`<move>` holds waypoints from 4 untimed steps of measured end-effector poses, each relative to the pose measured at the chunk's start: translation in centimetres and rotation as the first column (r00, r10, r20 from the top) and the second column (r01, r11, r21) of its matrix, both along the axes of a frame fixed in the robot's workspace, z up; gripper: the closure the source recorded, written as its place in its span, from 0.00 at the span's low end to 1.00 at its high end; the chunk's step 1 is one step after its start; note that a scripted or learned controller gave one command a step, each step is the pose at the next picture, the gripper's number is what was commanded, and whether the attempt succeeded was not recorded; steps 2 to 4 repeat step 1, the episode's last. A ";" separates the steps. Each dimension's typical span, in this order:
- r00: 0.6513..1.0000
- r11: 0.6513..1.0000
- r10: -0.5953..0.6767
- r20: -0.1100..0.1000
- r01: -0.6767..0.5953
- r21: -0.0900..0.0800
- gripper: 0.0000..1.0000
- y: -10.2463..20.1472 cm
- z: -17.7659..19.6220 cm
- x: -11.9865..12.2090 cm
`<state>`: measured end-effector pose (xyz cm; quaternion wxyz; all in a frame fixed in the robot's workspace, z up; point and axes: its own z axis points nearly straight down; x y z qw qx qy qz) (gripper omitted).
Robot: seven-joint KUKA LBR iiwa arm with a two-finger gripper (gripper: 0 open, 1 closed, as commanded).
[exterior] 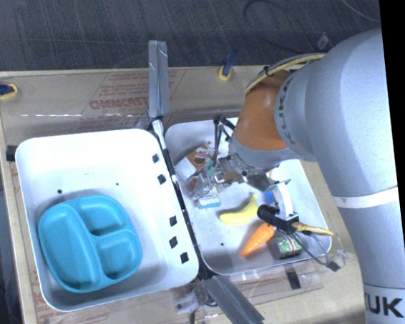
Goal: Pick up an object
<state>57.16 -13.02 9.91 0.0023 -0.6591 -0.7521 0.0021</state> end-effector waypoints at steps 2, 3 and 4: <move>0.995 0.995 -0.105 0.002 0.105 0.000 1.00 2.0 8.2 4.2; 0.995 0.995 -0.105 0.002 0.105 0.000 1.00 2.0 8.2 4.2; 0.995 0.995 -0.105 0.002 0.105 0.000 1.00 2.0 8.2 4.2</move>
